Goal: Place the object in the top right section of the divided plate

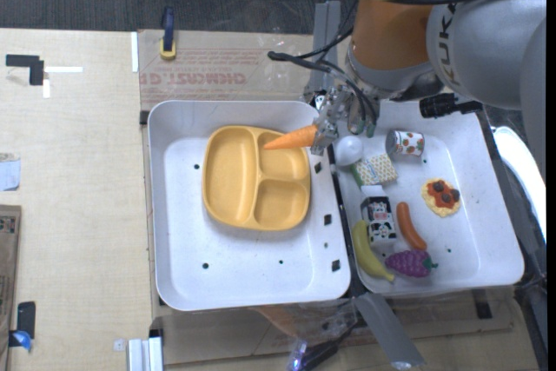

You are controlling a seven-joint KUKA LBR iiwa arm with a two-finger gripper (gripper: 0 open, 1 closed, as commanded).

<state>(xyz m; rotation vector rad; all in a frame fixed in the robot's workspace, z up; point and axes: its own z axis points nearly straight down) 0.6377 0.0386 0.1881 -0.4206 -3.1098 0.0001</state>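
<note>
A yellow divided plate lies in the left white bin. An orange toy carrot hangs tilted over the plate's top right section, its thin tip pointing left. The carrot's thick end sits between the fingers of my gripper, which is shut on it at the plate's upper right corner. The grey arm with its orange band comes in from the upper right and hides the area behind the gripper.
The right bin holds several toys: a white ball, a checkered block, a small can, a pizza slice, a cow-print carton, a sausage, a banana and purple grapes.
</note>
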